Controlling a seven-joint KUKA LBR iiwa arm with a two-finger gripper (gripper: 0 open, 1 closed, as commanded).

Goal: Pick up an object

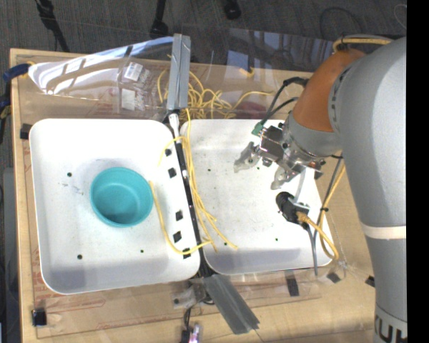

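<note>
A teal bowl (121,196) sits upright in the left bin (57,256), a little left of its middle. My gripper (262,171) hangs over the right bin (236,241), in its upper right part, well away from the bowl. Its two grey fingers (244,160) are spread apart and open, with only the white bin floor showing between them. The grey arm with its orange band (322,95) reaches in from the right.
Yellow cables (184,191) run along the divider between the bins and loop into the right bin's lower left. A black connector (289,207) with a yellow lead hangs by the right bin's right side. Clear plastic sheeting (129,77) lies behind the bins.
</note>
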